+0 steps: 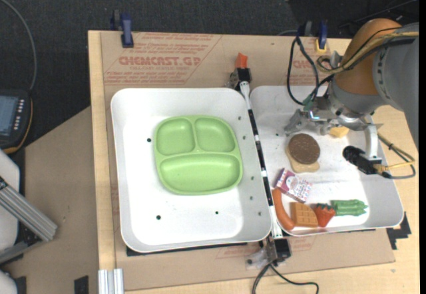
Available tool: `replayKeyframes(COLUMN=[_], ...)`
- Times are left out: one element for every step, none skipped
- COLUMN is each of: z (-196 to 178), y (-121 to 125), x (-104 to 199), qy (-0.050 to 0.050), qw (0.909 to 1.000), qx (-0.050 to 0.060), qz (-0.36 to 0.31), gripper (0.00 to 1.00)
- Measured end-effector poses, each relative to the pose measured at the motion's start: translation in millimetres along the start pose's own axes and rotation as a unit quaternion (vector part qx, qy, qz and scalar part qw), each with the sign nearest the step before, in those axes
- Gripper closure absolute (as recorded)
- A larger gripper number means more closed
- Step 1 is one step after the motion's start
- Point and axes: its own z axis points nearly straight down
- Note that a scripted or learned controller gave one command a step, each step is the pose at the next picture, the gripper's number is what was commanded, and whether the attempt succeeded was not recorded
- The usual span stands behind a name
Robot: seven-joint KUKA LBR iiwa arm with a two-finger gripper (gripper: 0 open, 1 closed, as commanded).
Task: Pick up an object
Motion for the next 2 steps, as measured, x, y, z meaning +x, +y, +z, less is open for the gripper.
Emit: replayKeyframes(z=[0,-10], y=[-49,-46], x=[9,9], qy=[0.002,0.002], qw=[1.0,1.0], qx=[0.006,0.003], qz=[0.002,0.001], gripper=[0.0,1.0])
